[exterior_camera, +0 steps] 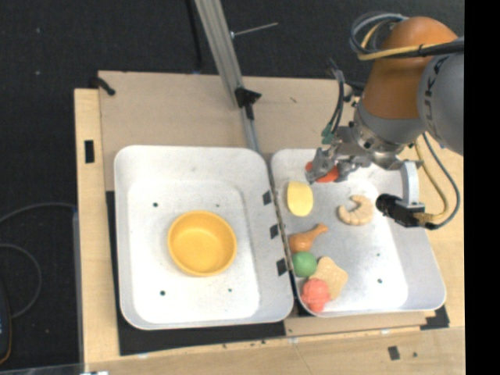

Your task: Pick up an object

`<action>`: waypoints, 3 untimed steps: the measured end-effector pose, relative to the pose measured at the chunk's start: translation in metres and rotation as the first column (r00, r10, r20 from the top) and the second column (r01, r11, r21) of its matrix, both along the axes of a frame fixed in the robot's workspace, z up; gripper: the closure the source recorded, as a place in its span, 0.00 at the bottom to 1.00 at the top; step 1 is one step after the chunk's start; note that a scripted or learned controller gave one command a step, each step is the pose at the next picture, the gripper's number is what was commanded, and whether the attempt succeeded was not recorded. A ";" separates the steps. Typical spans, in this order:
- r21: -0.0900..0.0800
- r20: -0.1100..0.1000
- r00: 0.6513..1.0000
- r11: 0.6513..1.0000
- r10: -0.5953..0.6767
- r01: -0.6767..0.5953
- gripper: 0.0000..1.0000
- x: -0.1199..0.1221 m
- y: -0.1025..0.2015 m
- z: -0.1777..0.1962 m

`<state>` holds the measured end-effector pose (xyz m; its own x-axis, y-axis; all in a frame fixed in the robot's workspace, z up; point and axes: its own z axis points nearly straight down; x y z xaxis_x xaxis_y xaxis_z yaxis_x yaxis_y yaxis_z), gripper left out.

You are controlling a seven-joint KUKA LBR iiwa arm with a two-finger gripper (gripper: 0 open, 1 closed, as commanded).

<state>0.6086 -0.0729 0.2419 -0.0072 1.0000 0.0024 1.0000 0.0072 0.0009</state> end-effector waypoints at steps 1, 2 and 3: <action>0.000 0.000 1.000 1.000 0.001 -0.001 1.00 -0.014 0.056 0.008; -0.001 -0.002 1.000 1.000 0.000 0.000 1.00 -0.042 0.108 0.001; 0.000 -0.002 1.000 1.000 0.001 -0.001 1.00 -0.050 0.152 0.000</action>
